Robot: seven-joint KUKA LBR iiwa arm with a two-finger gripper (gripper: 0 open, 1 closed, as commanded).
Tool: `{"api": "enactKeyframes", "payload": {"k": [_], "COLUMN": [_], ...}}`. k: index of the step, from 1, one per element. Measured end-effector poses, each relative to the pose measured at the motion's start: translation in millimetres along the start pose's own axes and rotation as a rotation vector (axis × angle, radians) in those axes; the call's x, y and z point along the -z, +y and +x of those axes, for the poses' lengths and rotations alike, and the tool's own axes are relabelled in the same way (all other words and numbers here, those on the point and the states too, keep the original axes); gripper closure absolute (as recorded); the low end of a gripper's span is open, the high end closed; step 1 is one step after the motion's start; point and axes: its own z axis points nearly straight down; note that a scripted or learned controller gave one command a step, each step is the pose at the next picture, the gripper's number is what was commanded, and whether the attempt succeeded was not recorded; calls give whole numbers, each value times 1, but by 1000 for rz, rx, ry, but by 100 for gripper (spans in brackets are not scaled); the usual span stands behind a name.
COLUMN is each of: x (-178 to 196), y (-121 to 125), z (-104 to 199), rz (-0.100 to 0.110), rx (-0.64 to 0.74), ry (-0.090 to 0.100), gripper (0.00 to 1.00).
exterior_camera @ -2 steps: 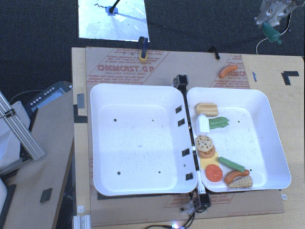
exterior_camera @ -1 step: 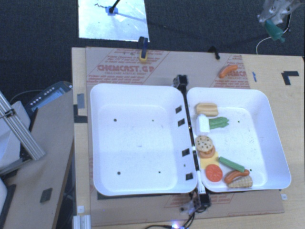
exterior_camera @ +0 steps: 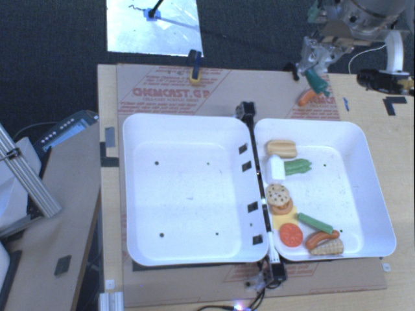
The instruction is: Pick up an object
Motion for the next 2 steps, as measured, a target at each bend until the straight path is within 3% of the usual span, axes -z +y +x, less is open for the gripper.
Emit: {"api": "enactKeyframes", "payload": {"k": [1,2], "x": [-74,-30], "y": [-18,-78], "z": [52,85], "rz": [-4,-13], "rx": [-1,-1], "ry": [-1,0], "gripper": [100,100]}}
